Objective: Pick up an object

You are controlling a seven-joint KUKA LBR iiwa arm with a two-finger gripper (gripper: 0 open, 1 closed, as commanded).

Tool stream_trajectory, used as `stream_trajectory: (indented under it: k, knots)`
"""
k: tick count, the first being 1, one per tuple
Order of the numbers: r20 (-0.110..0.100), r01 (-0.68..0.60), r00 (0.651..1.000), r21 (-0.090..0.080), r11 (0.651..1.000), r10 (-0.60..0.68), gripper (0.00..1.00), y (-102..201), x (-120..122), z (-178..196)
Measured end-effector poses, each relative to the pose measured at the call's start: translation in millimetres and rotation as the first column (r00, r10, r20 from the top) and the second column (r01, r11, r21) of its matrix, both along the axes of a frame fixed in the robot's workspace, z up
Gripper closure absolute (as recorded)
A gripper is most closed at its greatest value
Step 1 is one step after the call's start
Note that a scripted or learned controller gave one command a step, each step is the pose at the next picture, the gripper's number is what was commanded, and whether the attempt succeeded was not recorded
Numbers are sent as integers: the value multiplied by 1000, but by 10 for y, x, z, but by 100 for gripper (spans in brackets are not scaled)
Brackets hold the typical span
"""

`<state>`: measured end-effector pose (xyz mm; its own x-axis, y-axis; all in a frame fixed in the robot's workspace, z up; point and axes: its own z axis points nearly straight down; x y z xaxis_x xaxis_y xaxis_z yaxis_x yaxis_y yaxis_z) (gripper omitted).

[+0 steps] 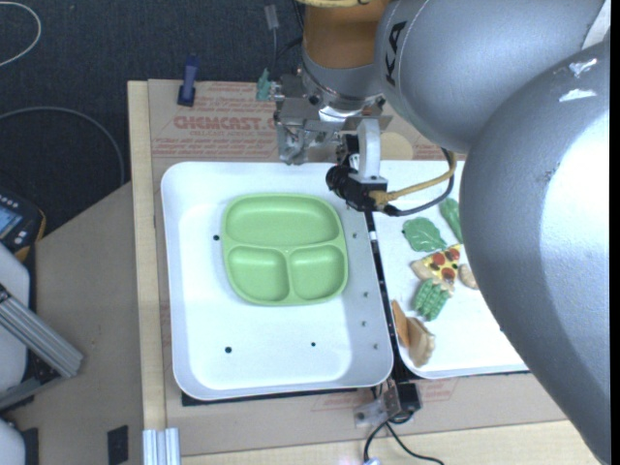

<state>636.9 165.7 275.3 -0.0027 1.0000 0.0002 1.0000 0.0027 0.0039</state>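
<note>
Claw [315, 148] over far rim of left bin [194, 289], near the divide between bins; open or shut impossible to tell. Nothing seen held. Right bin [465, 361] holding small toy foods: green leaf piece [422, 232], pizza-like slice [441, 263], green ridged piece [430, 299], tan bread-like bit [415, 335], lying close together near its left wall. Green three-compartment plate [285, 248] flat in left bin, just below claw. Grey arm [523, 163] overhanging much of right bin. Cardboard-topped desk [155, 260] beneath.

grey arm [504, 114] reaching in from the right, orange-banded wrist [339, 27] pointing down
</note>
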Motion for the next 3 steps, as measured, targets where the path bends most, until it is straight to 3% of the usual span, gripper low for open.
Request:
stream_trajectory:
  k: [1, 2, 3]
  knots:
    - [-17, -4, 1000, 0, 1000, 4, 100, 564, -797, -642]
    - [-11, 7, 1000, -1, 1000, -7, 100, 48, -1270, -452]
    - [11, -5, 1000, 9, 1000, 5, 100, 513, -1327, 873]
